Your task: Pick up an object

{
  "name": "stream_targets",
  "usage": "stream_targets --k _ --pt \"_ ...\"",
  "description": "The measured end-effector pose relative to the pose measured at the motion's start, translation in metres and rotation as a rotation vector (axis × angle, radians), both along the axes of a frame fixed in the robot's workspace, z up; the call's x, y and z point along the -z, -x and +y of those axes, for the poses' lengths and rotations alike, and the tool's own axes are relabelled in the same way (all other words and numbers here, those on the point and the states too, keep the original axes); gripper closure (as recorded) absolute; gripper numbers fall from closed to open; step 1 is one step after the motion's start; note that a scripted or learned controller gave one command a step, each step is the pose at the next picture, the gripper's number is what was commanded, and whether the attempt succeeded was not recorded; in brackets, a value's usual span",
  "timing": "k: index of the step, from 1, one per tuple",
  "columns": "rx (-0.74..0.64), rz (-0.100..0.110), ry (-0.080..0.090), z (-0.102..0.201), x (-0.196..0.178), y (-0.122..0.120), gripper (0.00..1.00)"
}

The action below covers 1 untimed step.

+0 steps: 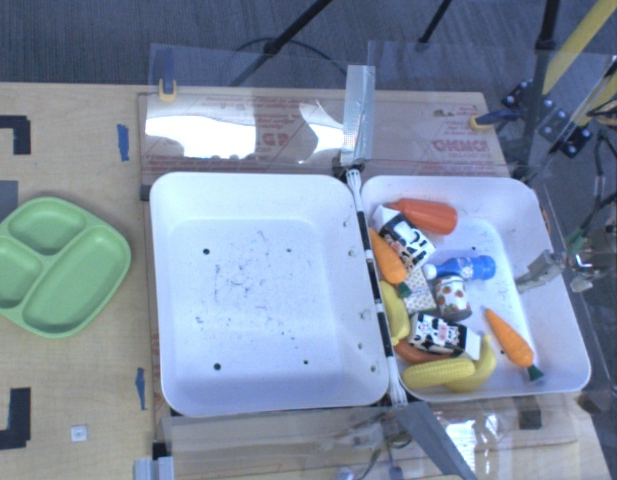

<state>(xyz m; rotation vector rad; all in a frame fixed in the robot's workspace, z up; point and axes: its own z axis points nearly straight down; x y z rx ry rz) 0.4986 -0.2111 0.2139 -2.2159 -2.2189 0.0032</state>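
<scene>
Orange carrot [510,342] lies in the right bin [558,298] just below the gripper [548,268], whose opening is unclear.

Wood bench [68,108]: 2 white bins, left bin [256,286] & right bin [508,223], w/ green divided tray [54,265] at left edge.

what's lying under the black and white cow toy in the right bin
The cow toy rests on a yellow corn cob, a banana and something orange. How far these extend beneath it is hidden.
</scene>
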Motion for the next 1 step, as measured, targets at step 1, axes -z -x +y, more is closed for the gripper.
stream_targets --k 1 --pt "-0.091 -0.001 0.0 0.0066 0.075 0.0173 0.0"
